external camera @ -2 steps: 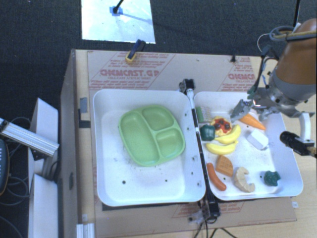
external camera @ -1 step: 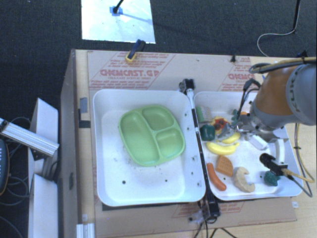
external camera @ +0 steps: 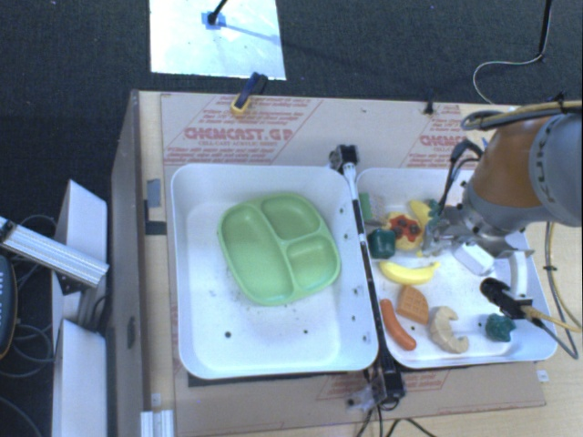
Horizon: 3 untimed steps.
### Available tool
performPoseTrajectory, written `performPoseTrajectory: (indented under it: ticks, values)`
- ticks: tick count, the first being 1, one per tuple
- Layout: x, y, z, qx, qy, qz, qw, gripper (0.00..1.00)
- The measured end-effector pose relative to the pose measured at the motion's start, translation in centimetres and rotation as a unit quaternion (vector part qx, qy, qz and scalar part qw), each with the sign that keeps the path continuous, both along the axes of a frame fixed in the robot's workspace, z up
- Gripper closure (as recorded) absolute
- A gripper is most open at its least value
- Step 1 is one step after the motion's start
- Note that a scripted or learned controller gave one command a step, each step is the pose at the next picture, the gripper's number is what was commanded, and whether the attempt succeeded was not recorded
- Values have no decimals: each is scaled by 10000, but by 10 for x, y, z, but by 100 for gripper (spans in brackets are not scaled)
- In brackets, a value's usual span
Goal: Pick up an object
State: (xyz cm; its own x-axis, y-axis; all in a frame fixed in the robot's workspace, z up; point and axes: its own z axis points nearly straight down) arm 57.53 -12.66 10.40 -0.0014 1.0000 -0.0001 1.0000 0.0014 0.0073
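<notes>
Banana [external camera: 409, 270] lies in the right bin [external camera: 537, 346], right of centre in the frame, its long axis running roughly left to right with both tips curling slightly upward. Going left to right: the left bin [external camera: 205, 335] carries a green divided tray [external camera: 278, 247], then comes the toy food, a carrot-like stick [external camera: 397, 324] and a tan bread piece [external camera: 448, 330] below the banana. The gripper [external camera: 440, 237] sits just up and right of the banana, near its right tip; whether it is wide or narrow, I cannot tell from here.
</notes>
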Motion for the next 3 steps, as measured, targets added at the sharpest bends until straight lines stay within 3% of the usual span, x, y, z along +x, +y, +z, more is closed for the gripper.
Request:
performPoseTrajectory:
  ticks: [1,2,3]
  values:
    - [0,0,0,0,0,1,10000,0]
    - [36,26,-16,-94,-10,-33,10000,0]
    - [37,30,-6,-46,0,-23,10000,100]
